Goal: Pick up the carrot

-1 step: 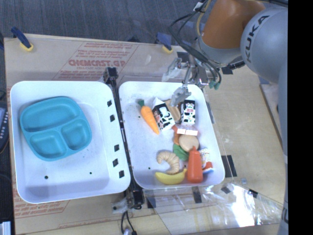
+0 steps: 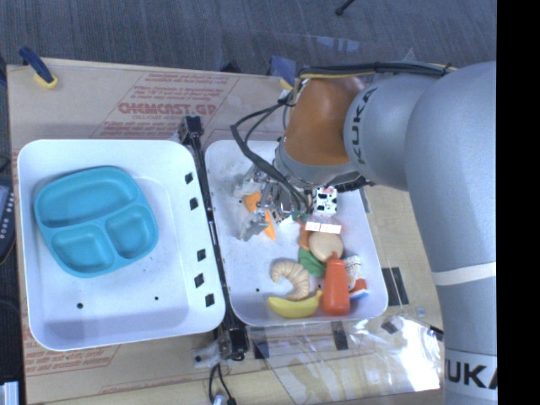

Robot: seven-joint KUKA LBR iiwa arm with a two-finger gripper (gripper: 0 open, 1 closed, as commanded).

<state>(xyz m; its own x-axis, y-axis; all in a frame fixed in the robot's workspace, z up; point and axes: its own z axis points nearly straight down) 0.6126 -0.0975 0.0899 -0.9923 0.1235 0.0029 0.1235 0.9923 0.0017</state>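
Orange carrot (image 2: 268, 224) in right bin (image 2: 228, 251)

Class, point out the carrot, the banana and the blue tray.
carrot (image 2: 251, 201), camera view, on its orange body by the gripper.
banana (image 2: 293, 306), camera view, on its yellow middle.
blue tray (image 2: 89, 194), camera view, on its upper compartment.

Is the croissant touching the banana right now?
Touching. The camera view shows the croissant resting against the banana's upper edge, no bin floor visible between them.
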